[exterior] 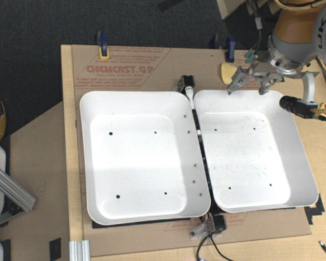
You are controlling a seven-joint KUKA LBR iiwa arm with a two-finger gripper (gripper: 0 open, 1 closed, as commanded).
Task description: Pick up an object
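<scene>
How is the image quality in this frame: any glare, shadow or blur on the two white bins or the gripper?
Camera view: the left shallow white bin has a bright glare band across its lower half and a greyer upper half; the right shallow white bin is evenly lit, faint specks visible; the gripper at the far rim is slightly soft; the brown cardboard sheet reads clearly, its red print legible.
</scene>
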